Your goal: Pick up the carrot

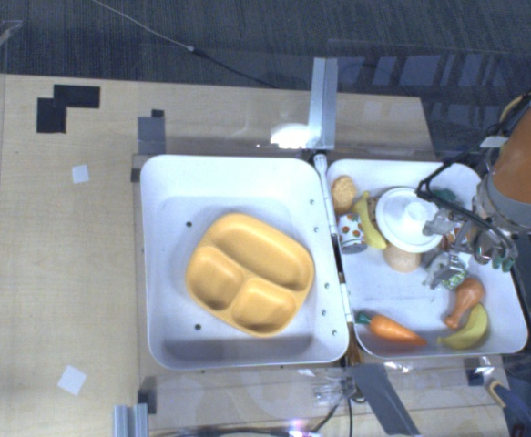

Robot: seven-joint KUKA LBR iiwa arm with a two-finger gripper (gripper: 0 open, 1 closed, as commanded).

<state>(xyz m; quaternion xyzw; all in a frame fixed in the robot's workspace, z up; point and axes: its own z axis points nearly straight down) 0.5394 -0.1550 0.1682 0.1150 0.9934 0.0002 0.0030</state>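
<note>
**Trainee:** Panel A, the left side. What do I label?

**Operator:** From my remote console I read it left to right. The shallow white left bin [165, 271] holds one item: a yellow plastic divided tray with three compartments [250, 272], lying at the bin's centre and turned at a slant.

**Trainee:** And panel B?

**Operator:** The shallow white right bin [511, 335] is crowded. At its 10 o'clock corner I see a round tan biscuit-like toy [343, 191], a small printed tin can [352, 232] just below it, and a yellow plastic banana [369, 223] touching the can's right side. Toward 12 o'clock stands a white round lidded cup [407, 219]. The orange plastic carrot with a green stem end [391, 328] lies flat at 7 o'clock, against the near wall, stem pointing left. At 5 o'clock I see a brown toy drumstick [463, 300] resting above a second yellow-green banana [466, 331].

**Trainee:** The arm?

**Operator:** The grey two-finger gripper [447, 269] sits at about 3 o'clock, just right of the cup and above the drumstick, well apart from the carrot. I cannot tell how its jaws stand; nothing visible is pinched.
</note>
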